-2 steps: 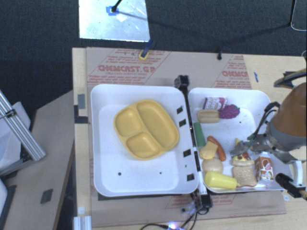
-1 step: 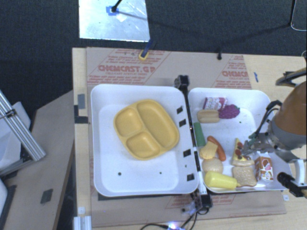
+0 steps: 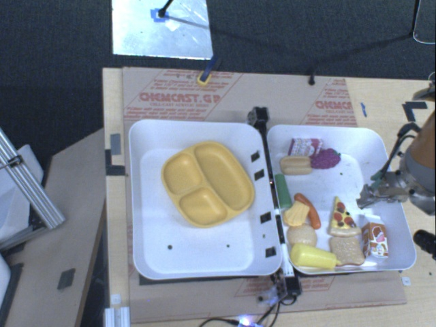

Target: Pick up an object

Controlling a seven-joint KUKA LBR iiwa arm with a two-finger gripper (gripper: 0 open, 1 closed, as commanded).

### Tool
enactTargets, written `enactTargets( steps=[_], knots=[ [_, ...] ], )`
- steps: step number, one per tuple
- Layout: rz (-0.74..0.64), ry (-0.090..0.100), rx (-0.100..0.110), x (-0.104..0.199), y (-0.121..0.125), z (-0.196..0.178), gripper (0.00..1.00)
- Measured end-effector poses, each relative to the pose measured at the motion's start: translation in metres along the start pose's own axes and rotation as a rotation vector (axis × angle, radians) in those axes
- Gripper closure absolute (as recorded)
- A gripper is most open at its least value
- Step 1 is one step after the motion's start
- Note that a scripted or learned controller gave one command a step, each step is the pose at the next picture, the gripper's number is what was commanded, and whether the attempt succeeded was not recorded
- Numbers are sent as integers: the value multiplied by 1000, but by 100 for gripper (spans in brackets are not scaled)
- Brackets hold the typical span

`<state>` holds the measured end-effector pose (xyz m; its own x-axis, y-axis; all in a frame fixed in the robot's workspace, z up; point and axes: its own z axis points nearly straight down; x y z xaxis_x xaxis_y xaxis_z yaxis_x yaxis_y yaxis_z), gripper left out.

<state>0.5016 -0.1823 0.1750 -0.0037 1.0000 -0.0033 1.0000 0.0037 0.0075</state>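
Two bins: your left bin (image 3: 146,203) carries a yellow divided plate (image 3: 206,182); right bin (image 3: 398,203) carries toy food.
Pizza slice (image 3: 340,218): near right bin's front edge, tip pointing toward its back edge.
Claw (image 3: 373,195): over right bin's right edge; you cannot tell its state.

You see dark carpet (image 3: 54,60) around a tan bench (image 3: 82,182); a shiny metal sheet (image 3: 161,19) lies beyond, aluminium framing (image 3: 24,182) left.

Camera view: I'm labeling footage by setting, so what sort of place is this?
Probably a robotics lab: two white bins on a bench, toy food such as a pizza slice, and a yellow divided plate.
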Motion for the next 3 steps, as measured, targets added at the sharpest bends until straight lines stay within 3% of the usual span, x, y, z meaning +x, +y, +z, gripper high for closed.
enactTargets(
  steps=[1,3],
  knots=[
    [-1,0,0,-1,3,-52,100],
    [-7,6,6,120,24,-41,100]
  ],
)
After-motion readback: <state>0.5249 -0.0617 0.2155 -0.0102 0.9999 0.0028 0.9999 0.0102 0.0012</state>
